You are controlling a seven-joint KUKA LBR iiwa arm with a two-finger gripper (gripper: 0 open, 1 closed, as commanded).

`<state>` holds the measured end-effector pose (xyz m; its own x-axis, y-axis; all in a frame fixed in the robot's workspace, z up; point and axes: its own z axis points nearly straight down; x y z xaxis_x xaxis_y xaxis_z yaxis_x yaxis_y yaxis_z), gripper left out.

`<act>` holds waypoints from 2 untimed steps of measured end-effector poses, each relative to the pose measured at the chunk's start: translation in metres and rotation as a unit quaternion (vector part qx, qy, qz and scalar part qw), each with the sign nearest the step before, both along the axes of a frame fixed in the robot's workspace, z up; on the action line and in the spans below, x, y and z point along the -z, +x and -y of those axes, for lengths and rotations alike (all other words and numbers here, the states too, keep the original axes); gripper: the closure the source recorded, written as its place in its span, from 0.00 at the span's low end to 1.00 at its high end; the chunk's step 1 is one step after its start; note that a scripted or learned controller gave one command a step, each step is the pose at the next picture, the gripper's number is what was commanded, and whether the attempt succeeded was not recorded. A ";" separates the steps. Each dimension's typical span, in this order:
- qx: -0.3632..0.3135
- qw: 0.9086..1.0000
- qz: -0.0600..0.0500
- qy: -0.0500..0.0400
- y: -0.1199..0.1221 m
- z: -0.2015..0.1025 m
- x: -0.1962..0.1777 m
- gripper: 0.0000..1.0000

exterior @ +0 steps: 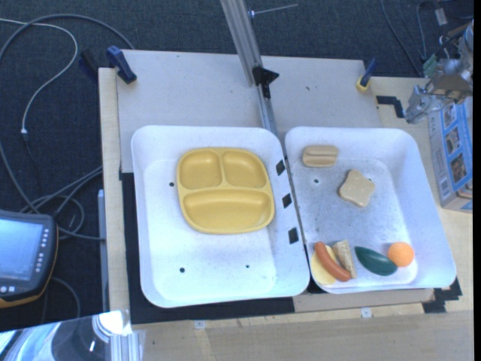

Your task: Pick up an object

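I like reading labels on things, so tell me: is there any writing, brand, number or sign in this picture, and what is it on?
No text can be read.
Blue printed box at the bench's right edge: has print, too blurred to read.
Handheld screen unit with orange trim on the floor at left: display glows, nothing legible.
Yellow divided plastic plate, white bins and toy foods: unmarked.

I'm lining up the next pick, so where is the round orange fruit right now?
The round orange fruit lies in the right white bin, in its near right corner, touching the dark green vegetable on its left.
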<state>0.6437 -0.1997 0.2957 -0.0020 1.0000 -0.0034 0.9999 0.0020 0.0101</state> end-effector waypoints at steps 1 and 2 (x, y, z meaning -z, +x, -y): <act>-0.001 1.000 -0.005 0.003 -0.005 -0.044 0.004 1.00; -0.002 1.000 -0.007 0.003 -0.009 -0.096 0.022 1.00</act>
